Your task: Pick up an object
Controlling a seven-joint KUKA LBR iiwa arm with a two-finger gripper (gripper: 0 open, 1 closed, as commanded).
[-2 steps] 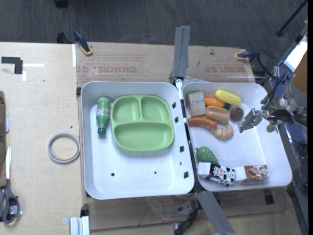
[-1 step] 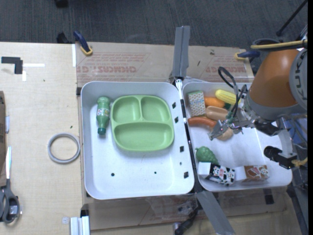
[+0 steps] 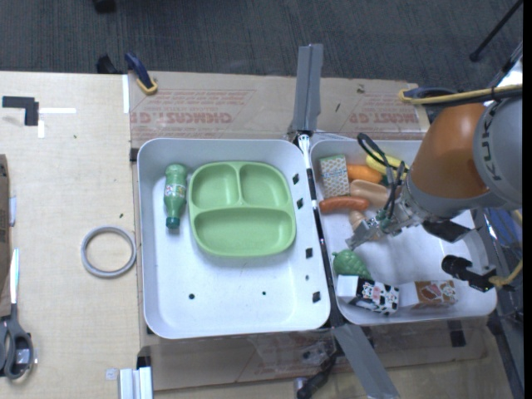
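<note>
No pick is confirmed: the claw (image 3: pixel 366 233) is low inside the right bin (image 3: pixel 474 306) among the toy food, but whether it grips anything cannot be told. Candidate objects lie just beside it: a smooth, cylindrical sausage (image 3: pixel 342 204) and a bumpy green piece (image 3: pixel 351 263). The left bin (image 3: pixel 224 314) holds a glossy, three-compartment green plate (image 3: pixel 243 208) and a green bottle (image 3: pixel 174 194).

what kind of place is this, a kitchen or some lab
Most likely a robotics lab bench, not a kitchen. A grey and orange arm reaches into the right bin of toy food; the left bin holds a green divided plate, and scissors and a tape roll lie nearby.
</note>
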